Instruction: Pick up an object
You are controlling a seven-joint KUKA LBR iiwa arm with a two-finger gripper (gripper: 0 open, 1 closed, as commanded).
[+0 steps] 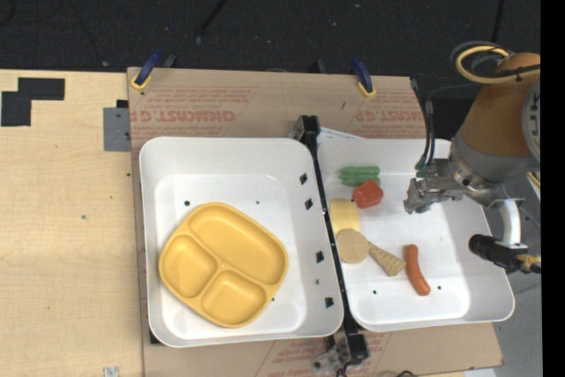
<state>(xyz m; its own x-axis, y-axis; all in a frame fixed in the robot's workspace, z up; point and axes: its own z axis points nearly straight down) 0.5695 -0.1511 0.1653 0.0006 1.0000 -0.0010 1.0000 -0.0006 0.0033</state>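
The right bin (468, 300) holds a green pepper-like piece (359, 175), a red piece (368, 194), a pale yellow block (343, 213), a tan round piece with a cone (360, 249) and an orange-red sausage (417, 269). My gripper (425, 194) hangs over the right side of this bin, to the right of the red piece and above the sausage. Nothing shows between its fingers.
The left bin (177, 168) carries a yellow divided plate (222, 262). A black divider (320, 216) runs between the bins. Cardboard (265, 106) lies under both, held by blue and yellow clamps at the back. The arm's orange band (499, 115) rises at the right.
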